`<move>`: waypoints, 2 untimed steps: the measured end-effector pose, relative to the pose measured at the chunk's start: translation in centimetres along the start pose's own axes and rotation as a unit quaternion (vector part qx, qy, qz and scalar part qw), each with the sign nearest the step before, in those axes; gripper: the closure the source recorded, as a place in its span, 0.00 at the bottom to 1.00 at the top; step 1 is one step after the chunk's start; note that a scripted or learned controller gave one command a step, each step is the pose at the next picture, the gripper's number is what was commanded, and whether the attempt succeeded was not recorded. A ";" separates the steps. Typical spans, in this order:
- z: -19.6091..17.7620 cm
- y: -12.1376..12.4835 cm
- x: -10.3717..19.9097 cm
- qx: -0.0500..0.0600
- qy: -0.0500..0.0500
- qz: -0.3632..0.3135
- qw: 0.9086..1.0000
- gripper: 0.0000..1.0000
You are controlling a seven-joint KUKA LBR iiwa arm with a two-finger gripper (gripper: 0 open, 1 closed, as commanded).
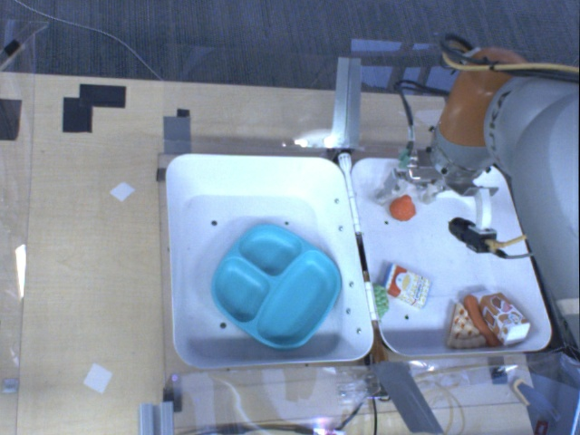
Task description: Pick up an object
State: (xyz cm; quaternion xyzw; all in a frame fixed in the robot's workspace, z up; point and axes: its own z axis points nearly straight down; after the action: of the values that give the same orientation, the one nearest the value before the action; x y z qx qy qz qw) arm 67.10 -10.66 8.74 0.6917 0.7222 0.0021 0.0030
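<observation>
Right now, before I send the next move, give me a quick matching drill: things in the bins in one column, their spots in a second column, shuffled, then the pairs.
Things:
1. blue plate
2. orange ball
3. small carton
4. snack packet

Places:
A. near right corner of the right bin
B. far part of the right bin, just below the gripper
C. middle of the left bin
D. right bin, close to the divider between the bins

Pairs: 1-C, 2-B, 3-D, 4-A
</observation>
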 end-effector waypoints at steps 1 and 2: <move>-1.3 0.2 0.1 -0.003 -0.001 -0.002 1.000 1.00; -1.3 0.2 0.1 -0.003 -0.001 -0.003 1.000 0.00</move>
State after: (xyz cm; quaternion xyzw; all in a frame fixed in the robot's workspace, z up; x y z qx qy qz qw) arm 67.33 -10.55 10.02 0.6899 0.7239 0.0036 0.0057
